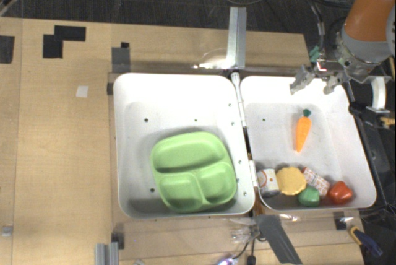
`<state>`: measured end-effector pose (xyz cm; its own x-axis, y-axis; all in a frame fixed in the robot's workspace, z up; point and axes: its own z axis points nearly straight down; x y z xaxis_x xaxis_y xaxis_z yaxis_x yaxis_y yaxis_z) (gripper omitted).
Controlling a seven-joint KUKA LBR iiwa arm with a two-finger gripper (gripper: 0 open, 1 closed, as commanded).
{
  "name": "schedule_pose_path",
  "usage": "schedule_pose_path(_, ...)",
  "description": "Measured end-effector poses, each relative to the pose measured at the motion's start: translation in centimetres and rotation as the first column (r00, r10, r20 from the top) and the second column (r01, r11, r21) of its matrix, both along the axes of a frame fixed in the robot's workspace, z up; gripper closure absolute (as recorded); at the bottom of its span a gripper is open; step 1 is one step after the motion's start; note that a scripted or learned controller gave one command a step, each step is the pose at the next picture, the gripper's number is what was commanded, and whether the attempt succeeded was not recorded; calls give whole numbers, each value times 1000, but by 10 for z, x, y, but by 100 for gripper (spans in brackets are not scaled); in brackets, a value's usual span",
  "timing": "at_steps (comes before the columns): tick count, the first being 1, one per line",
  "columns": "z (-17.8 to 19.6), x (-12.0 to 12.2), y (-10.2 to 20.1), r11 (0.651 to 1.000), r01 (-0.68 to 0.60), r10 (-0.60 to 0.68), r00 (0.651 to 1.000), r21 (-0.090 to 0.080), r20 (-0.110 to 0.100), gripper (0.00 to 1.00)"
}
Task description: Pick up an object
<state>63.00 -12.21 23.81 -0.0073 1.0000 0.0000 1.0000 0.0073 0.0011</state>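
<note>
Two shallow white bins sit side by side on a pale wooden bench (pixel 55 152), their smooth walls rounded at the corners. The left bin (pixel 133 103) holds a glossy light-green plastic tray (pixel 193 169) with three moulded compartments, lying at a slight turn. The right bin (pixel 346 134) carries a toy carrot (pixel 302 130), a slender orange cone with a small green top, lying near the bin's middle with its green end pointing toward the far wall. Along the near wall a cluster crowds together: a small white packet with red print (pixel 268 180), a round yellow ridged disc (pixel 291 181) (perhaps a toy biscuit or cracker), a white wrapper with red markings (pixel 316 181), a green rounded piece (pixel 309 197) and a shiny red rounded piece (pixel 340 192). The arm (pixel 370 10) reaches in from the right, its orange band above a grey wrist, tilted so that the gripper (pixel 315 80) hangs over the far right corner of the right bin. Its two grey fingers (pixel 301 80) are spread apart with nothing between them. The carrot lies well apart from the fingers, nearer the viewer and slightly left of the gripper; the cluster lies farther still, against the near wall.
</note>
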Motion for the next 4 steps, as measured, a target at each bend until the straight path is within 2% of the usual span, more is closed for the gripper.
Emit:
schedule_pose_path(1, -112, -74, -34, 1000, 30, -30, 1000, 1, -1, 0)
schedule_pose_path(2, -149, -71, -48, 1000, 10, -10, 1000, 0, 9, 0)
schedule_pose_path(3, -138, -68, -46, 1000, 7, -7, 1000, 2, 15, 100)
schedule_pose_path(4, -46, -109, -12, 997, -73, 73, 997, -1, 3, 100)
